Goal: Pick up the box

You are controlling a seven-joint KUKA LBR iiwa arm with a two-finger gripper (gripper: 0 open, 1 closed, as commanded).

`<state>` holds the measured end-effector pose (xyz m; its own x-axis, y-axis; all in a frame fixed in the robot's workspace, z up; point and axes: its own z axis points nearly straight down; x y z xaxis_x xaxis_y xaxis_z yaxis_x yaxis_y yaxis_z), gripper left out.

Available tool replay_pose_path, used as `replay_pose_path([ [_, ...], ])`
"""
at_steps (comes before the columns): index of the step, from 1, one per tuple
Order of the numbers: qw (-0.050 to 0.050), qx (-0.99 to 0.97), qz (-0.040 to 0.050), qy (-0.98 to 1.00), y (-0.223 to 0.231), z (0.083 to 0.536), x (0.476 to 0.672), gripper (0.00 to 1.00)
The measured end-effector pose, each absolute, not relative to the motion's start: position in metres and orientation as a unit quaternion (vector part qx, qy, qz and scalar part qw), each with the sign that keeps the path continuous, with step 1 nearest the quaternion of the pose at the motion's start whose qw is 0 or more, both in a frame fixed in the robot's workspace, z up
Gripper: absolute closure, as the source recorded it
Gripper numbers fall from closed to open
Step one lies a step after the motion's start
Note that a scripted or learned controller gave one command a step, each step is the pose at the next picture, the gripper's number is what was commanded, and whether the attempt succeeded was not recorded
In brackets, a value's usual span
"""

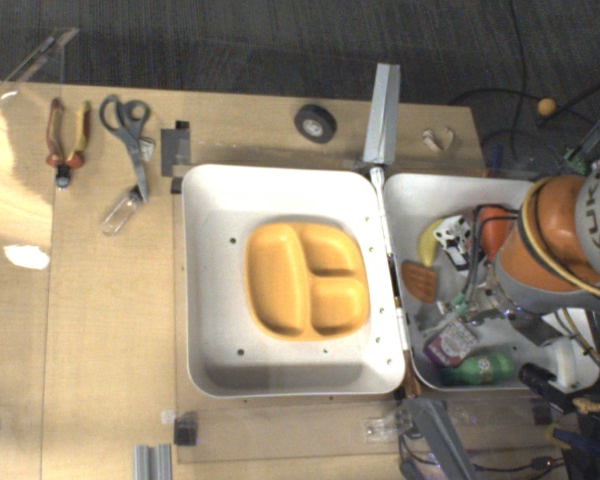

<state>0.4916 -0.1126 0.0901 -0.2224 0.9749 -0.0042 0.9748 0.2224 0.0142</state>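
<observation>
Desk (100, 348) space carried two white bins side by side, with scissors (130, 133) and pliers (65, 143) lying at its far left. Left bin (210, 268) held a yellow divided tray (305, 276). Right bin (410, 198) was crowded, and the arm (565, 238) hung low over it, covering the hand, so I cannot tell whether it was spread or pressed together. No object there read clearly as the box; a purple packet (450, 343) by a green bottle (480, 368) seemed likeliest. Clutter could cause a wrong or slipping grasp.
</observation>
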Motion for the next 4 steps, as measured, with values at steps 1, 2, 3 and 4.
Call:
replay_pose_path([
  [1,0.013,0.623,0.0065,0.782,-0.113,0.103,0.496,1.0],
  [2,0.013,0.623,0.0064,0.782,-0.113,0.103,0.496,0.0],
  [3,0.007,0.697,0.0054,0.717,-0.111,0.09,0.492,0.0],
  [4,0.008,0.76,0.0069,0.65,-0.113,0.09,0.493,0.0],
])
